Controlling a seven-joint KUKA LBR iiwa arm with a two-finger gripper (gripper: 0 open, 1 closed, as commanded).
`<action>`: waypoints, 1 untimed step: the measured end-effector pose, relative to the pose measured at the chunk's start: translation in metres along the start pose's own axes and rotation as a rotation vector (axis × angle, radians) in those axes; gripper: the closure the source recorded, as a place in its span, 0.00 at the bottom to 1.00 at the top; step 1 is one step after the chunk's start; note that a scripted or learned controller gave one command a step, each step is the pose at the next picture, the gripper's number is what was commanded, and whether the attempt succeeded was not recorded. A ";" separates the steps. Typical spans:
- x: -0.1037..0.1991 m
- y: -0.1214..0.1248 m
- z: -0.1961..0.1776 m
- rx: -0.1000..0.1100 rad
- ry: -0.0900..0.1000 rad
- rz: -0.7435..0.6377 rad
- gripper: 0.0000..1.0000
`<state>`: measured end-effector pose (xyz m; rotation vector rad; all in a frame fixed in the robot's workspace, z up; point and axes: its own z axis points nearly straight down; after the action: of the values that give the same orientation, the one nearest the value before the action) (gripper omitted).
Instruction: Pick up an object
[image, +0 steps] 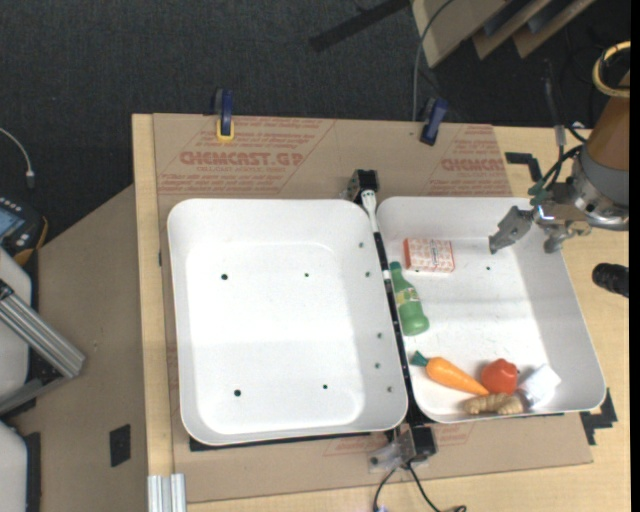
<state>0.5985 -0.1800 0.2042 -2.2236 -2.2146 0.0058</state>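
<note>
A: We see two white bins side by side on a brown board. The left bin (270, 320) shows us a bare floor with a few dark dots.

B: And the right bin (560, 290) holds everything we can find. A small red-and-white packet (429, 256) lies flat near its far end. A green bottle (407, 298) lies along its left wall. Toward the near end we see a carrot (450, 374), a red tomato-like piece (501, 376), a brownish root (494, 405) just below them, and a small white piece (541, 382) beside the red one.

A: The arm comes in from the right, orange band up top. We place the gripper (527, 226) over the far right part of the right bin, well apart from the near objects.

B: Its fingers look spread, with nothing between them.
</note>
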 end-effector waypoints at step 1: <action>-0.021 -0.010 -0.011 -0.006 -0.001 -0.002 0.00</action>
<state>0.5882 -0.2010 0.2152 -2.2256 -2.2202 0.0001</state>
